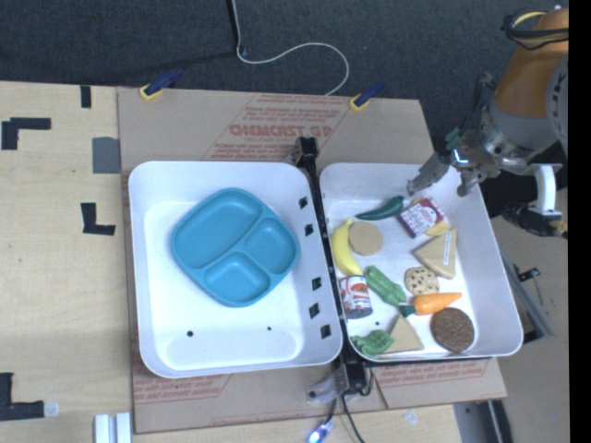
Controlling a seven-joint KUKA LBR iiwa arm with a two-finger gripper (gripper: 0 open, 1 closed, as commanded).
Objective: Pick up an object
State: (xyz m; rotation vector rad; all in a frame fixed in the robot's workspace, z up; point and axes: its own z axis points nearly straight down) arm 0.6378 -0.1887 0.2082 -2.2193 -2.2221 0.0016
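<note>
Claw: the claw hangs over the far edge of the right bin, just above the dark green pepper; whether it is open or closed cannot be told, and nothing shows in its grip.
Right bin: banana, round cracker, red packet, cheese wedge, carrot, brown cookie, small can.
Left bin: the left bin holds a blue divided plate.

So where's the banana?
The banana lies in the right bin, up against its left wall. A round tan cookie sits right beside it, and a small can is just below it.
</note>
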